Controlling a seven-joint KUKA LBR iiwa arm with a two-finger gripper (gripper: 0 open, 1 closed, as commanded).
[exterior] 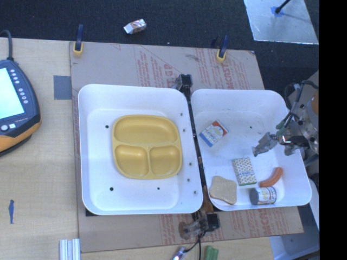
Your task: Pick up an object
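Five items lie in the right bin [282,99] beside the pincer [265,145].

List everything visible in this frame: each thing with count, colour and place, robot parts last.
bins: 2, white, side by side on the bench
divided tray: 1, yellow, left bin
carton: 1, white and blue, right bin, upper left
patterned packet: 1, pale, right bin, centre
bread slice: 1, tan, right bin, lower left
sausage: 1, orange-red, right bin, lower right
can: 1, grey, below the sausage
pendant: 1, orange and grey, bench left edge
clamps: 2, yellow and blue, bench rear edge
gripper: 1, grey, over right bin, right side
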